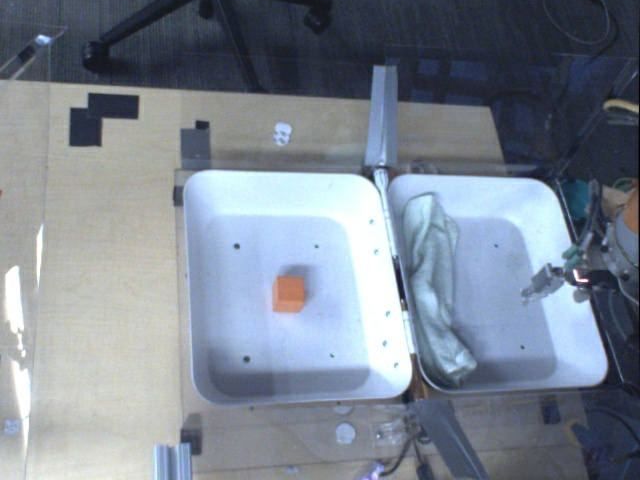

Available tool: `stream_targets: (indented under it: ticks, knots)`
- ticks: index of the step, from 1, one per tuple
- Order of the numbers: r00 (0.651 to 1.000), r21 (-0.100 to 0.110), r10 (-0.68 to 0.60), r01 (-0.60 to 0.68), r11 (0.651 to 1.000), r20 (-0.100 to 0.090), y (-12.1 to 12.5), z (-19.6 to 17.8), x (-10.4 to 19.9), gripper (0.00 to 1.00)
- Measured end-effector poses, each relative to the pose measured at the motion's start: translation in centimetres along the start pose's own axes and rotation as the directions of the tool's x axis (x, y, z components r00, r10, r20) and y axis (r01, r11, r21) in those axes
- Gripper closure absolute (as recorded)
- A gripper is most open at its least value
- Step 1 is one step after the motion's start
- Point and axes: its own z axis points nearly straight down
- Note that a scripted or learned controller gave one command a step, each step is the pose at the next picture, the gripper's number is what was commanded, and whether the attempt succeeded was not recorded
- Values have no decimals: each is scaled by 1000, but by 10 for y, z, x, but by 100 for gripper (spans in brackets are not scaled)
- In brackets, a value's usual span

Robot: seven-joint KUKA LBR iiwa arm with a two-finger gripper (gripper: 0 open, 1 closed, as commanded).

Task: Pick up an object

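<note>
- Where the right bin (500,193) meets its left wall, a crumpled cloth (436,286) lies lengthwise — far rim to near.
- Gripper (545,283) over that bin's right side — spread unclear, touching nothing.

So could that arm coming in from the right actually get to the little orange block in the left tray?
Probably yes. The orange block sits alone on the left bin's floor, nothing on or beside it. The gripper is at the right bin's far edge, so it must cross that bin and the crumpled cloth first.
</note>
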Motion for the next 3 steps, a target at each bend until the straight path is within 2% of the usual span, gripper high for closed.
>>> stream_targets:
  ticks: [1,2,3]
  knots:
    - [998,-6,-64,64,998,0,50,89,-2,0]
    - [998,-8,-67,67,998,0,52,80,-1,100]
    - [1000,-5,18,-18,1000,2,82,-50,-3,100]
